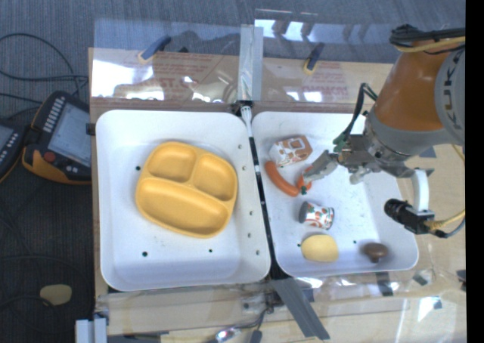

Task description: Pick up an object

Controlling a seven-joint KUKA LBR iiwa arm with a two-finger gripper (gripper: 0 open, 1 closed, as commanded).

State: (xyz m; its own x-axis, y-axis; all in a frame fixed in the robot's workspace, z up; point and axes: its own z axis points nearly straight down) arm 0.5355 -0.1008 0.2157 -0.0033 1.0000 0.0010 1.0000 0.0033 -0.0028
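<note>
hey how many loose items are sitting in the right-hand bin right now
5: a patterned packet at the back, an orange carrot-like piece beside the pincer, a small cup mid-bin, a yellow lump and a brown lump in front. The arm may hide more.

Both bins, the left white bin (113, 258) and the right white bin (393, 254), look like smooth, faintly glossy plastic. The yellow divided plate (187, 187) at the left bin's centre is matt plastic. At 12 o'clock, clear glossy sheeting (197, 81) crinkles over the table (106, 69).
</note>
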